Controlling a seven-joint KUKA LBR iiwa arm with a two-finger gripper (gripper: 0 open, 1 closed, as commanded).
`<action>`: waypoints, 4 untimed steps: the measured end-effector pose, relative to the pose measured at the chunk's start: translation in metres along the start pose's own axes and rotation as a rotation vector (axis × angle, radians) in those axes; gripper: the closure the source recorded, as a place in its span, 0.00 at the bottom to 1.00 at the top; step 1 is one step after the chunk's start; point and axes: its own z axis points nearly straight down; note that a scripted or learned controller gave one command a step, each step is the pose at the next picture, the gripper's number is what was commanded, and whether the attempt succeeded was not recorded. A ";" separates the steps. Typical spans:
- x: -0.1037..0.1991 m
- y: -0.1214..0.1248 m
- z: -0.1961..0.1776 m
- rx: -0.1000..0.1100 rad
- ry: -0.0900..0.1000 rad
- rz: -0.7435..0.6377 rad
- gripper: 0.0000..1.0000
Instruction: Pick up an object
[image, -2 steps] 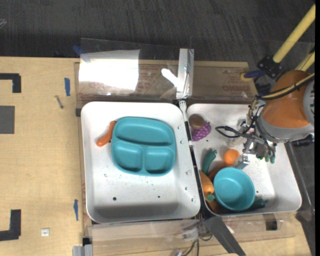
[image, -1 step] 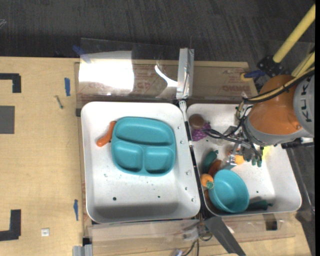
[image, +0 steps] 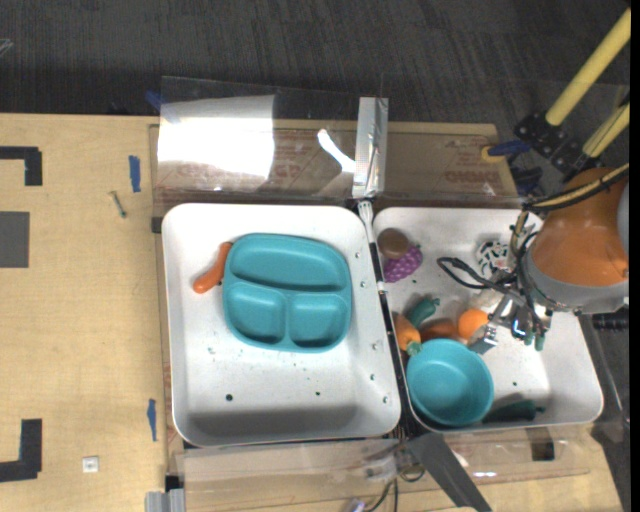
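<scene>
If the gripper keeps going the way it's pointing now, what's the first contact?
Likely the orange ball: the gripper points down and toward the view's left, and the ball sits right at its tip. Just past it is the teal bowl. Height above the right bin is unclear from this slanted view.

Teal divided plate (image: 287, 290) and teal bowl (image: 449, 381), both bins white (image: 262, 405). Orange ball (image: 472, 323), purple grapes (image: 403, 264). Worktop (image: 70, 300) is tan.

Below me a smooth, matt teal plastic divided tray (image: 287, 291) lies in a glossy white plastic bin (image: 270, 405), a teal plastic bowl (image: 449, 381) looks equally smooth, and the pale wooden bench (image: 75, 330) looks matt.
</scene>
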 end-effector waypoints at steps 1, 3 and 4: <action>0.008 0.016 -0.005 0.004 -0.029 0.146 0.00; 0.027 0.021 0.002 0.004 0.011 0.759 0.00; 0.027 0.022 -0.008 0.004 0.013 0.754 1.00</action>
